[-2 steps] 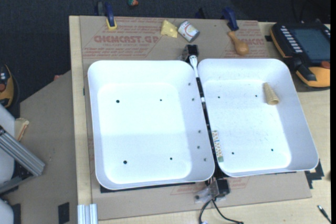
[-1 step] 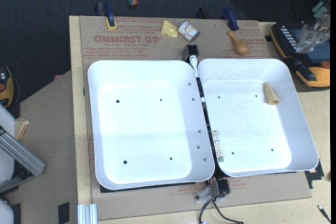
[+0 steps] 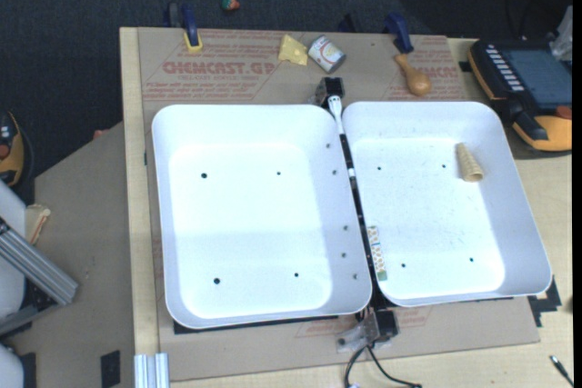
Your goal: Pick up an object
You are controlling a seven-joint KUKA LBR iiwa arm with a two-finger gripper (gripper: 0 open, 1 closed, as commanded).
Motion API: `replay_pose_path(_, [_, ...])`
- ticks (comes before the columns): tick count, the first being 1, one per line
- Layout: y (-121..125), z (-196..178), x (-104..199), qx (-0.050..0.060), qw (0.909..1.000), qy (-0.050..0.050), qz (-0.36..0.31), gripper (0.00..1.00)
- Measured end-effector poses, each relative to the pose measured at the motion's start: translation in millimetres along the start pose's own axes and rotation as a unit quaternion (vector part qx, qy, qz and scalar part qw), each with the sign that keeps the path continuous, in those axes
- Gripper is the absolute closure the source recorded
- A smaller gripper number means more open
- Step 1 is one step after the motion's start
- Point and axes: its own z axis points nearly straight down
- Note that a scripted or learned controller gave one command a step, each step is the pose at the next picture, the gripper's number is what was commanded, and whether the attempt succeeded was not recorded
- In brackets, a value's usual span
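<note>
Along the bench's far edge, beyond the two bins, lie a yellow wedge (image 3: 292,51), a small white-and-grey canister (image 3: 326,54) just beside it, and a wooden-handled piece (image 3: 412,74) toward the right. Blue clamps (image 3: 190,25) grip that edge. A black tablet (image 3: 530,79) sits off the bench's right corner.

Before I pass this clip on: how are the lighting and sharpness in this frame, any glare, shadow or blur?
In the camera view, lighting is even and focus fair; the left bin shows a soft grey band of shade across its floor, the right bin is bright without blown glare; the small beige cone-shaped object is somewhat soft-edged, and the dark floor beyond the bench is dim.
</note>
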Motion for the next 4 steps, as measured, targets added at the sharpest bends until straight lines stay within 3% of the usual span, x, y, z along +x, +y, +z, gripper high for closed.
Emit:
replay_pose_path(1, [22, 79, 74, 0.008, 1.0, 0.005, -0.004, 1.0])
replay_pose_path(2, [31, -11, 7, -0.001, 1.0, -0.001, 0.002, 1.0])
replay_pose_path(3, [-10, 66, 0, 0.009, 1.0, 0.003, 0.002, 1.0])
replay_pose_path(4, [-10, 84, 127, 0.007, 1.0, 0.005, -0.005, 1.0])
